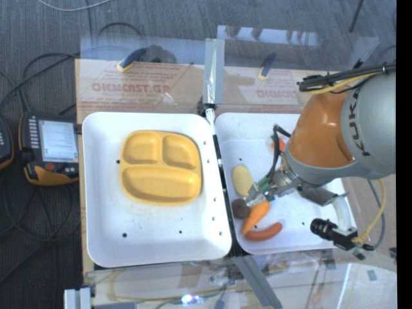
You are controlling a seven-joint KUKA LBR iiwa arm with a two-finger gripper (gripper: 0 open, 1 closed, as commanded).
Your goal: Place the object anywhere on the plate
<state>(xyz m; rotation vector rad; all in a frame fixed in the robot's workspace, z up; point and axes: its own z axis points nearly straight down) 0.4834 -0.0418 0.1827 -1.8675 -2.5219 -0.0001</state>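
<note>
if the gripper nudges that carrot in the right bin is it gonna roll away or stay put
The carrot is tapered and rounded, so it would likely pivot or roll in an arc rather than slide straight. It looks like a stiff toy, probably light and smooth, so it may slip from the gripper. The sausage lying close by could block it.

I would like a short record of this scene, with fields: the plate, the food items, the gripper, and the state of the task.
plate: yellow divided plate, in the left bin, nothing on it
food items: carrot, sausage, pale potato-like piece, small dark round piece, all in the right bin
gripper: gripper low over the right bin, just above the carrot; grasp not clear
task state: no object on the plate yet
</note>
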